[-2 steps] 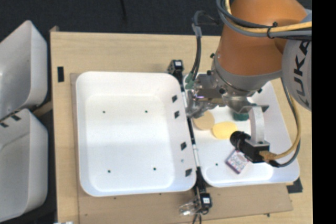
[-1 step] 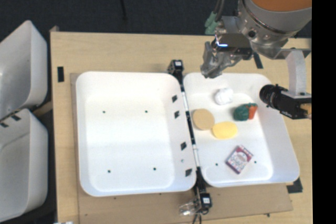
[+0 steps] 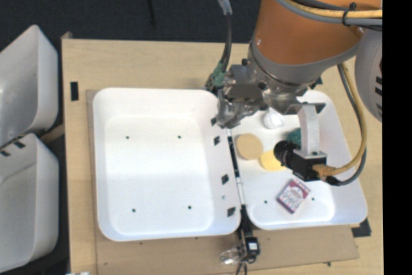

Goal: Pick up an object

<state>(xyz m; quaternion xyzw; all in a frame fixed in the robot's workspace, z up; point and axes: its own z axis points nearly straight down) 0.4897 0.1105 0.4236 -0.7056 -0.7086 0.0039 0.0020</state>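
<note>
Lying in the right bin (image 3: 351, 206), the objects sat in a loose cluster: a tan round disc (image 3: 249, 146), a yellow piece (image 3: 271, 162) touching its lower right edge, a small white item (image 3: 272, 119) above them, a green thing (image 3: 295, 136) mostly hidden behind the wrist hardware, and a purple patterned packet (image 3: 293, 195) nearer the front rim, apart from the rest. Gripper (image 3: 230, 114) hung over the bin's left wall, just up and left of the tan disc, not touching any object as far as could be seen. Fingers were buried under dark metal parts and the bulky orange band (image 3: 315, 3); open or closed could not be told, and nothing showed between them. A white bracket with a black cylinder (image 3: 302, 161) and cable covered part of the yellow piece and the green thing. Left bin (image 3: 154, 158) sat beside it, rims touching along the middle. Both rested on the tan surface (image 3: 141, 55). Arm was cut off at the top and right edge.
</note>
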